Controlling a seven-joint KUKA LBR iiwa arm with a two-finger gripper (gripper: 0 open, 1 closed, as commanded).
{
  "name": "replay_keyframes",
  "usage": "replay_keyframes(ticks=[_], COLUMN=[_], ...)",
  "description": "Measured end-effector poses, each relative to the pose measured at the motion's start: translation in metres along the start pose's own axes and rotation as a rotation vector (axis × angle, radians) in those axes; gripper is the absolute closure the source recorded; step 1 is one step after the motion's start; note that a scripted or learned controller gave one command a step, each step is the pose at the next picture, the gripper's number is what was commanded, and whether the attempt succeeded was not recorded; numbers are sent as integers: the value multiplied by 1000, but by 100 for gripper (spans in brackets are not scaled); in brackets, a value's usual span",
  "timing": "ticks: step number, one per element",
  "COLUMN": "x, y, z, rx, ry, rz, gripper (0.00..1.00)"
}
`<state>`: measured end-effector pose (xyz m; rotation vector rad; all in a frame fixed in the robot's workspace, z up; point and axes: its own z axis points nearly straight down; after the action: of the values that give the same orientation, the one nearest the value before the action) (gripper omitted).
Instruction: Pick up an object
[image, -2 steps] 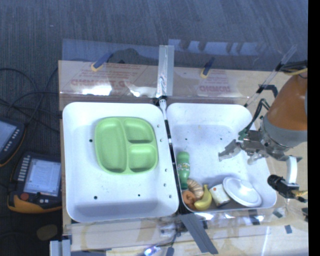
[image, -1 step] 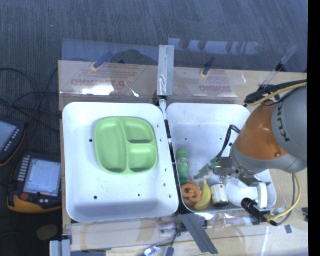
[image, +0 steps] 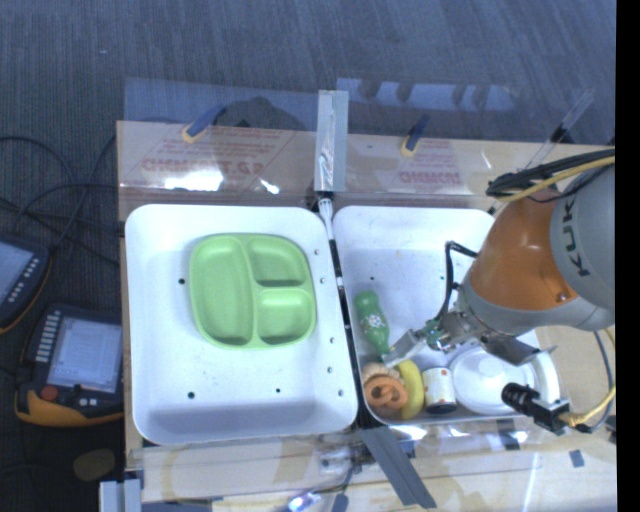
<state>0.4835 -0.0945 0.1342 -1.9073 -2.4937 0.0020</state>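
Grey metal at the wrist marks the jaws (image: 440, 335), low in the right bin (image: 400, 240) beneath the arm's orange band (image: 520, 270); how far apart they stand I cannot tell, and nothing shows between them. Just left of them lies a green bottle (image: 371, 322), its long axis running roughly up and down the picture, its narrow cap end toward the bin's far side. Below the bottle, near the bin's front wall, sit a brown ring-shaped item (image: 381, 392), a yellow banana-like piece (image: 410, 385) touching it, and a small white cup (image: 440, 390) just beside that. A white rounded object (image: 485, 385) lies right of the cup. The left bin (image: 160, 400) holds a green divided tray (image: 252, 290). The arm's grey body reads "KU" (image: 580, 245). Faded red lettering beyond the bins is unreadable.
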Motion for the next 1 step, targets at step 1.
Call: replay_keyframes(ticks=[1], x=[-42], y=[10], z=[-92], rx=[-2], ry=[-1], rz=[-231], gripper=[0])
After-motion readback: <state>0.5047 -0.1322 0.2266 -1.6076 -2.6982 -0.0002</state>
